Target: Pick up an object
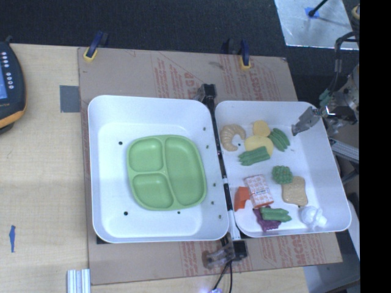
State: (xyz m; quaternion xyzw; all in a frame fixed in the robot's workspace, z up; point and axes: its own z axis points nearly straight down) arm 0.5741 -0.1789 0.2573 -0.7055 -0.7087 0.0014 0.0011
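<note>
The right white bin (pixel 330 163) holds several toy foods. Among them are a tan croissant (pixel 232 136), two yellow pieces (pixel 259 141), a green pickle (pixel 280 139), a green bean pod (pixel 254 156), a broccoli floret (pixel 281 174), a toast slice (pixel 295 191), a red-and-white box (pixel 259 190), an orange piece (pixel 242 197), a purple and green piece (pixel 272 215) and a white lump (pixel 311 215). My gripper (pixel 303 122) hangs over the bin's upper right corner, right of the pickle and apart from every item. Nothing shows in its grasp.
The left white bin (pixel 104 133) holds a green divided plate (pixel 166 171). Both bins sit on a brown board clamped at the back with a blue clip (pixel 244 55). A handheld controller (pixel 9 84) lies at the far left on the bench.
</note>
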